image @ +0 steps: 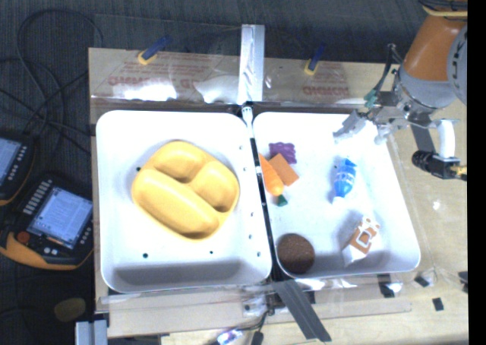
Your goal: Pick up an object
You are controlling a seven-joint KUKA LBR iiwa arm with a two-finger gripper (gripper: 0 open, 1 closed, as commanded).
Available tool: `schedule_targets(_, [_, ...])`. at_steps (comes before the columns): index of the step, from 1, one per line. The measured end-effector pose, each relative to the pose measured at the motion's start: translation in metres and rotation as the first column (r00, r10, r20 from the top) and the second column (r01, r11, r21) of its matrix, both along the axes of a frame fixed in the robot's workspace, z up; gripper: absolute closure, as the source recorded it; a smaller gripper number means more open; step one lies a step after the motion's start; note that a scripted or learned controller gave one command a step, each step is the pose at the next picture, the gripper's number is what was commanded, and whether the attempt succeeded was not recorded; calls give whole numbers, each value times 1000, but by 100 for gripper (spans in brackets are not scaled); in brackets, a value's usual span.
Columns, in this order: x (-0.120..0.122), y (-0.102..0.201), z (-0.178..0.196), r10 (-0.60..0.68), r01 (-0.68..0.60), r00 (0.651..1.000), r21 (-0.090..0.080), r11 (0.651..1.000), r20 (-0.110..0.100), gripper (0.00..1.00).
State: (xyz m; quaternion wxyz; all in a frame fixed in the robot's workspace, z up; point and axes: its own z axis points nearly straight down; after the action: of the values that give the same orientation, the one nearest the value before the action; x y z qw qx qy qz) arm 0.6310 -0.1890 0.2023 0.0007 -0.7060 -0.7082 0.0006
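Brown round object [295, 251] is sitting at the near edge of the right bin [395, 207], well down-left of the claw [363, 125]. Claw is hovering at the bin's far right corner with nothing between its fingers; whether they are spread or closed I cannot tell at this size.

Candidates, placed from the claw:
- blue toy [343, 177]: nearest, just below and slightly left, lying apart from its neighbours.
- white-and-orange block [363, 235]: further below, resting close to the near wall.
- purple piece [282, 151] and orange carrot-like piece [275, 175]: well to the left, touching or nearly touching each other, crowding the divider.
- large yellow object [186, 188]: far left, sitting in the left bin [114, 184].

Judgement: blue toy is looking like the best pick, being close with free space on both flanks. Arm should be descending straight over its middle, fingers straddling the narrow width, and closing only once fully down. Divider cluster risks a double or glancing grasp.
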Motion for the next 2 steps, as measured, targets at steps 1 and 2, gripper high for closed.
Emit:
schedule_targets(1, [-16, -18, -108, 123, -123, 992, 1, 992, 3, 0])
schedule_targets(2, [-16, -17, -99, 124, -124, 992, 2, 992, 2, 100])
